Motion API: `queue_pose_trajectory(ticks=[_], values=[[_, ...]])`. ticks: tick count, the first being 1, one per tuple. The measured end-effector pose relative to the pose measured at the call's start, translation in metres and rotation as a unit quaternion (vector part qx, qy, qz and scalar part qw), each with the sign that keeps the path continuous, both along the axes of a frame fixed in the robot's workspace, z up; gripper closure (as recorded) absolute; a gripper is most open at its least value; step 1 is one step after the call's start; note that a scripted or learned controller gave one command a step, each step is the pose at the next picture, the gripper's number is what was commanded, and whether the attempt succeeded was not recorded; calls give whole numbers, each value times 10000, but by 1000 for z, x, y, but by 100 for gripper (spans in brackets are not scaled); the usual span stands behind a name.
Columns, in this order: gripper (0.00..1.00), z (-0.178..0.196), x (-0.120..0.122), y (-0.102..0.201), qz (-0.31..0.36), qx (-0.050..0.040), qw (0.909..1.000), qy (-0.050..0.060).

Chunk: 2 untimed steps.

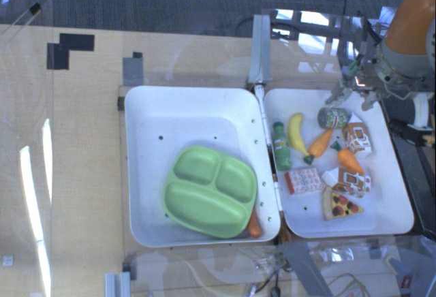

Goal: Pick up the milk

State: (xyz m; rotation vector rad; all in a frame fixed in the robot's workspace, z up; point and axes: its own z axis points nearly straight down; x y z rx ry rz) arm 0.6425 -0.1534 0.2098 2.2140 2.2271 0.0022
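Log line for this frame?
task: pick milk | gripper: above right bin's far edge, open, holds nothing | milk: in right bin, untouched

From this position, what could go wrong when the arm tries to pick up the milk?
The milk carton lies crowded: a carrot sits just below it and another carrot to its left, so the hand may catch or push one instead. The grey can lies beneath the hand, nearer than the milk, and might get knocked. A second small carton nearby could be mistaken for it.

Hand (353, 92) open above rt bin's (402, 210) far edge, toy food below.
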Motion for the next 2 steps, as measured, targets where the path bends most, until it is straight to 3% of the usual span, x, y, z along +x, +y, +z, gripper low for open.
queue_pose_trajectory(ticks=[1, 2], values=[[0, -27, -4, -53, 479, -9, 9988, -11], [0, -46, -7, -51, 1114, -12, 9938, -20]])
